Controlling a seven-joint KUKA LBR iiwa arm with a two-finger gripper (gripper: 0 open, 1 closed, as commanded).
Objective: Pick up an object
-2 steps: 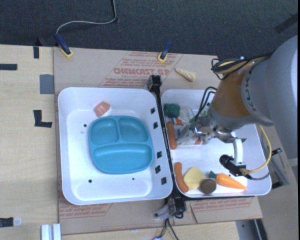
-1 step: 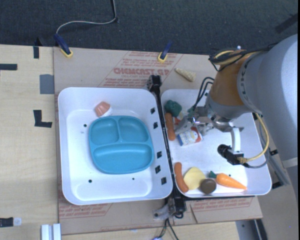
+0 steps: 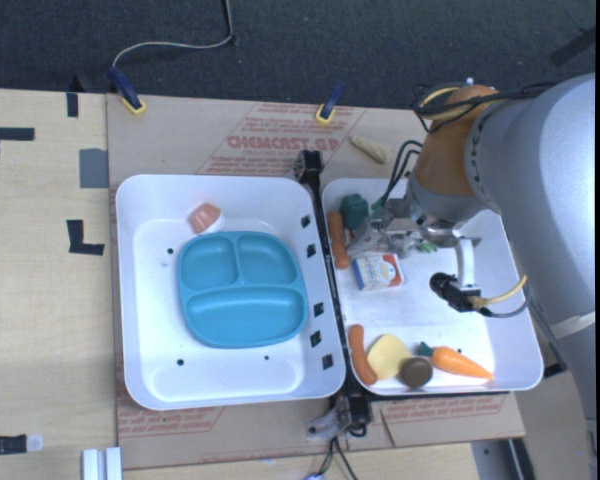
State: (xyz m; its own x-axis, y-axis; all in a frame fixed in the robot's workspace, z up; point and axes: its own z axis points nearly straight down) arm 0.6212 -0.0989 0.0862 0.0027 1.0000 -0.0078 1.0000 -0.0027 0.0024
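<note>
My gripper (image 3: 380,234) hangs low in the right bin (image 3: 420,316), near its upper left part. It sits just above a white packet with red print (image 3: 378,272) and right of a dark green item (image 3: 354,208). An orange stick (image 3: 337,239) lies along the bin's left wall. At the front edge lie a carrot (image 3: 461,364), a brown round piece (image 3: 415,371), a yellow piece (image 3: 385,354) and a reddish sausage (image 3: 357,351). The wrist hides what lies directly under the gripper.
The left bin (image 3: 130,298) holds a blue divided plate (image 3: 244,288) and a small pink piece (image 3: 205,217) behind it. A tan item (image 3: 369,148) lies on the cardboard beyond the right bin. The grey arm (image 3: 540,188) covers that bin's right side.
</note>
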